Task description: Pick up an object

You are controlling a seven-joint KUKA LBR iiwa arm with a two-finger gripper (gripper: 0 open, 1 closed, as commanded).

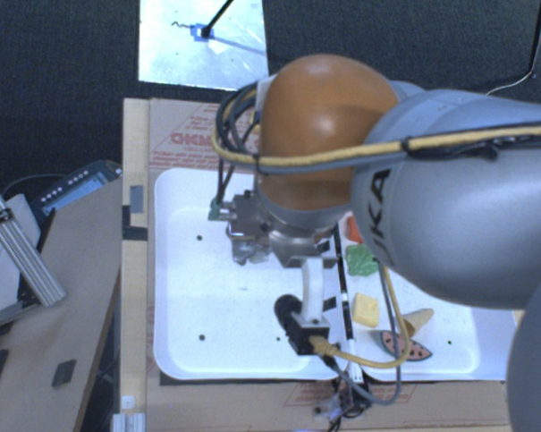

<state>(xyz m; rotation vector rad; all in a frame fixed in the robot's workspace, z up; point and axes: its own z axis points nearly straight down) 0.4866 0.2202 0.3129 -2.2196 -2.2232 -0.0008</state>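
Red "CHEM…" print on cardboard (190,137); partial "KA" lettering on arm (468,197).

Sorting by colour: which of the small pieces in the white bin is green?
The green leaf-shaped piece, just behind the yellow block; the rest are yellow, orange or reddish.

The thick grey metal arm (468,192) reaches in from three o'clock, and its glossy, rounded orange band (324,123) sits at the centre. At seven o'clock from the band, the grey metal two-finger gripper (248,238) hangs below the wrist, pointing downward.
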